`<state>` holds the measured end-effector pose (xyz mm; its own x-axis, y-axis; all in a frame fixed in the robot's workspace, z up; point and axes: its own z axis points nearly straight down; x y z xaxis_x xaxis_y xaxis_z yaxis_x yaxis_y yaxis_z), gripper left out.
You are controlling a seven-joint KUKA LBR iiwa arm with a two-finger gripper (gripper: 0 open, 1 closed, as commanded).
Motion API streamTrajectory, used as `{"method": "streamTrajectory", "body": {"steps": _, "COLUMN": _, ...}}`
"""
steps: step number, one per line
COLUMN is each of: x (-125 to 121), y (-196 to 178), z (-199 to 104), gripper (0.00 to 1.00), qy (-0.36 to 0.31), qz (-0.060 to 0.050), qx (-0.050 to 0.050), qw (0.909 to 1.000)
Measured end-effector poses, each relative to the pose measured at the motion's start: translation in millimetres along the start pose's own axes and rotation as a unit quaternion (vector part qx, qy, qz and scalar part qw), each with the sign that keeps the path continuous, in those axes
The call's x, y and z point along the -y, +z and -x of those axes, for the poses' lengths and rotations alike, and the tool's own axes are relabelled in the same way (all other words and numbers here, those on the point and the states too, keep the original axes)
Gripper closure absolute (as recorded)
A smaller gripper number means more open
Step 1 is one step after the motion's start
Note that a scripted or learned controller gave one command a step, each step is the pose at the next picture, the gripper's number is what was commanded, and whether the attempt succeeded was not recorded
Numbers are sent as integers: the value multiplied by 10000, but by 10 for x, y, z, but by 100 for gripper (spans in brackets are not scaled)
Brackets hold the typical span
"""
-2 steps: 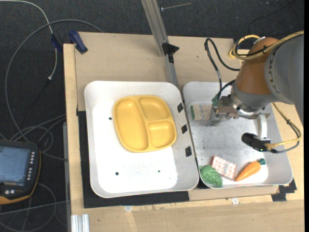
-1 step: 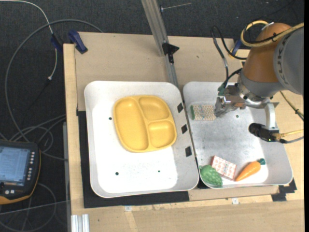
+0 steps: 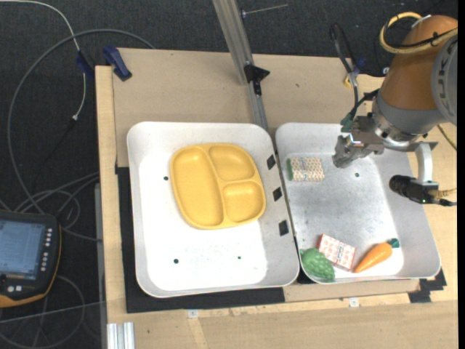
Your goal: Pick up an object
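the gripper [image 3: 349, 153] is held low over the right bin [image 3: 414, 224], just beside the sponge [image 3: 306, 169], likely so it can be grabbed. nothing is seen pinched. the carrot [image 3: 374, 256], box [image 3: 336, 251] and green toy [image 3: 317, 263] are piled at the near edge.

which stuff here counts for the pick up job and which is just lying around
Job: gripper; candidate objects in the right bin: sponge, carrot, patterned box, green leafy toy.

Lying about: yellow divided tray, left bin, handheld screen, cables.
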<state>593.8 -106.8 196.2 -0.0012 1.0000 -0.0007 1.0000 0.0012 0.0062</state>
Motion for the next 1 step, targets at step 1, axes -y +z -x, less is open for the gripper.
{"method": "streamTrajectory", "body": {"steps": 1, "x": -115, "y": -588, "z": 7, "gripper": 100, "qy": -5, "qz": 11, "qx": 4, "qw": 10000}}
